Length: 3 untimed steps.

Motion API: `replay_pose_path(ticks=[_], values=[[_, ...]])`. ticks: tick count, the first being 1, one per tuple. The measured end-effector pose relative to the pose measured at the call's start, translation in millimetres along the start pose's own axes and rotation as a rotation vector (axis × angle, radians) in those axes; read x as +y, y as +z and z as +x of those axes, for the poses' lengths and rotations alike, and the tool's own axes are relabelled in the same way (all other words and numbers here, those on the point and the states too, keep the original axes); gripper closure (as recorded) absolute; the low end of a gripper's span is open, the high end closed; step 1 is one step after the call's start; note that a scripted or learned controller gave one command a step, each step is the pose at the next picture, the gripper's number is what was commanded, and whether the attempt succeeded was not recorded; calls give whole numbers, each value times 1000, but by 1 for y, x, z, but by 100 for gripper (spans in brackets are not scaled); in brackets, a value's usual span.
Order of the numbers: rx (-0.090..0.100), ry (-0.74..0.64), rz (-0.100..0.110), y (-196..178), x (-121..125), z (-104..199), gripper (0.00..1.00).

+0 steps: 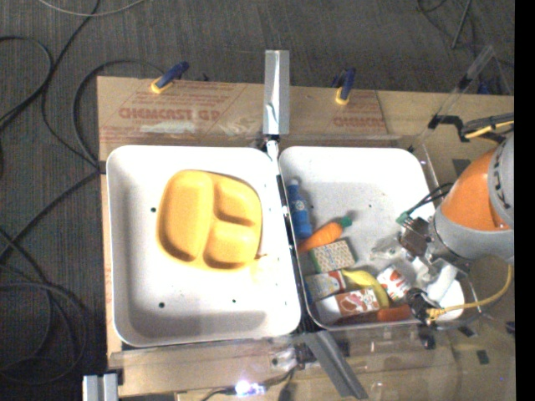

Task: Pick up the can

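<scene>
A red and white can [393,284] lies near the front right corner of the right bin [368,170], beside a yellow banana [365,280]. The grey arm with its orange band [472,199] reaches in over the bin's right rim. Its gripper [413,257] hangs just above and to the right of the can, close to it. The wrist body hides part of the bin's right side.
The right bin also holds a blue bottle [298,211], an orange carrot [322,234], a green box [332,255], a small grey and red pack [324,285] and a red packet [359,304]. A yellow divided tray [211,218] lies in the left bin [134,291].
</scene>
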<state>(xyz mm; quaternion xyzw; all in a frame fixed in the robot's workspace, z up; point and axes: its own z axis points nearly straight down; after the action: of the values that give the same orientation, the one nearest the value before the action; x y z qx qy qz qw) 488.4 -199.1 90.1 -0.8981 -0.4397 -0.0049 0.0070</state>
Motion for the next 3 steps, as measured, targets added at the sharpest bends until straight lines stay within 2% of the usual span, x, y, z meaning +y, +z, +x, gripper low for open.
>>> replay_pose_path(ticks=[1, 2, 3], values=[[-19, 165, -8, -106, 2, -11, 0], [-8, 290, -14, 2, -3, 1, 0], [-10, 288, -15, -8, -3, 2, 100]])
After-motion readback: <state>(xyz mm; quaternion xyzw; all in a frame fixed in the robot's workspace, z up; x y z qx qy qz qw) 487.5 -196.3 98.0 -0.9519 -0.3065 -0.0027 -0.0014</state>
